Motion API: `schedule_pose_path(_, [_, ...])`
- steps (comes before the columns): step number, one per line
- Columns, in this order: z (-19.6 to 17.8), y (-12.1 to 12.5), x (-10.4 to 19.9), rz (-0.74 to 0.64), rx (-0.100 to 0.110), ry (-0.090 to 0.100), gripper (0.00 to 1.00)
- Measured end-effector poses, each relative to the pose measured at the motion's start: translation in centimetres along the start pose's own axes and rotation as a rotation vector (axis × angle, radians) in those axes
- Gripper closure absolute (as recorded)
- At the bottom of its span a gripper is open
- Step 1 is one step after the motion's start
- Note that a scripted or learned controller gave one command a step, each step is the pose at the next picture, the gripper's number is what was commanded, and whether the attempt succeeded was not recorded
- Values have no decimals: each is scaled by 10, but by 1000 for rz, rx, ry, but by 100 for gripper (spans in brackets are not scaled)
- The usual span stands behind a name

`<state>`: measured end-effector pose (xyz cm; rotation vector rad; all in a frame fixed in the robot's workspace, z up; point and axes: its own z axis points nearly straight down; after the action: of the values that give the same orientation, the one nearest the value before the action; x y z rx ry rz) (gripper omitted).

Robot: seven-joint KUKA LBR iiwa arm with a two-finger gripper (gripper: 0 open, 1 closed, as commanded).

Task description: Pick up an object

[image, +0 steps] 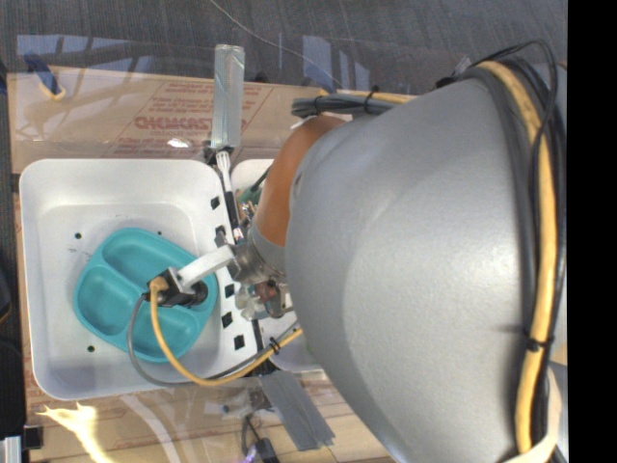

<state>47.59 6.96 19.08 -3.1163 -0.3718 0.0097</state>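
Left shallow white plastic bin (48, 258) holds one teal two-compartment plastic dish (111, 292), lying flat toward its near right; the right white bin (253, 174) is mostly covered by the grey arm (434, 258). Bare bin floor lies far and left of the dish. The gripper (255, 292) sits over the divide between the bins, grip state cannot be told. Reddish print on the brown cardboard (125, 104) beyond is unreadable.

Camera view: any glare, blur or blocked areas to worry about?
Camera view: the large grey robot arm sits close to the lens, soft-edged, and covers most of the right shallow white bin; sun glare streaks the bench at bottom left; the teal divided plastic plate in the left white bin is evenly lit and sharp.
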Motion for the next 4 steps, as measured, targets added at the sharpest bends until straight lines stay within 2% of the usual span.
schedule_pose_path(1, [81,-56,20,19,4,25,100])
schedule_pose_path(2, [9,-89,33,28,0,7,100])
schedule_pose_path(3, [-28,-34,8,-214,0,1,100])
schedule_pose_path(4, [63,-61,35,29,-2,-3,100])
